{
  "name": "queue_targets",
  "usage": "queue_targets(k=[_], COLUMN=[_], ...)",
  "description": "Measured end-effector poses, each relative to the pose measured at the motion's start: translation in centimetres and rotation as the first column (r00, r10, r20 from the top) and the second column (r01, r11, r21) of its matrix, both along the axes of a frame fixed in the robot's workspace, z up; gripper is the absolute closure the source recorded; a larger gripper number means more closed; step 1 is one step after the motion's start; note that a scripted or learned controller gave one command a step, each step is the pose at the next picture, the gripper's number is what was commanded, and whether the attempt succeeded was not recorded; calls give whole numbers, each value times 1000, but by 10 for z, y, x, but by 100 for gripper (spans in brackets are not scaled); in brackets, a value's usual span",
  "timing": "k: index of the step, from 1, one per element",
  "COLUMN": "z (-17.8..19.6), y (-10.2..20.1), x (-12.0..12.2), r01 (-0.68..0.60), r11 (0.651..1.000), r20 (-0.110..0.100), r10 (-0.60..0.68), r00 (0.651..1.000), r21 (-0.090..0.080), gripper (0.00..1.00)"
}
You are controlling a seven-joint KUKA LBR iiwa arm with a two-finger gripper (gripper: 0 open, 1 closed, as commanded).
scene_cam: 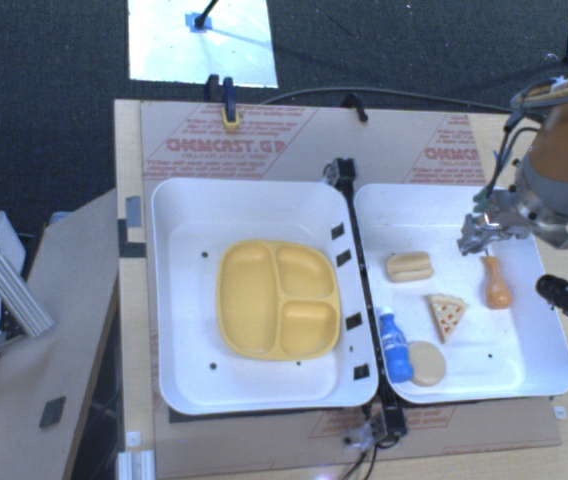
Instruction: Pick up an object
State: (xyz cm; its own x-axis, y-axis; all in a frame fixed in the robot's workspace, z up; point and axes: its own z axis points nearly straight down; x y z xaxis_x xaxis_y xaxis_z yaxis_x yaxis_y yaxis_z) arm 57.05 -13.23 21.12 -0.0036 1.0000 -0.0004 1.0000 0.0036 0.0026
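Observation:
The right bin (534, 373) holds a tan bread roll (409, 266), a pizza slice (447, 315), an orange drumstick-shaped piece (496, 284), a blue bottle (394, 344) and a round beige cookie (427, 362). My gripper (479, 232) hangs over the bin's upper right part, just above the top end of the orange piece and right of the roll. Nothing shows between its fingers.
The left bin (179, 218) holds a yellow divided plate (278, 299). A black clip strip (354, 268) runs along the seam between the bins. A clamp (226, 101) sits at the bench's back edge. The arm's cable (504, 158) trails beside the wrist.

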Motion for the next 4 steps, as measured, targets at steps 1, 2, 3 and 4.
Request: queue_targets(k=[1, 2, 3, 4], z=[12, 23, 30, 16], y=[50, 101, 151, 208], x=[-7, -14, -17, -23], r01=[-6, -6, -7, -7], r11=[1000, 1000, 1000, 1000], r20=[0, -1, -1, -3], r10=[6, 6, 7, 7], r00=[1000, 1000, 1000, 1000], r21=[2, 3, 3, 3], gripper=[100, 100, 100, 100])
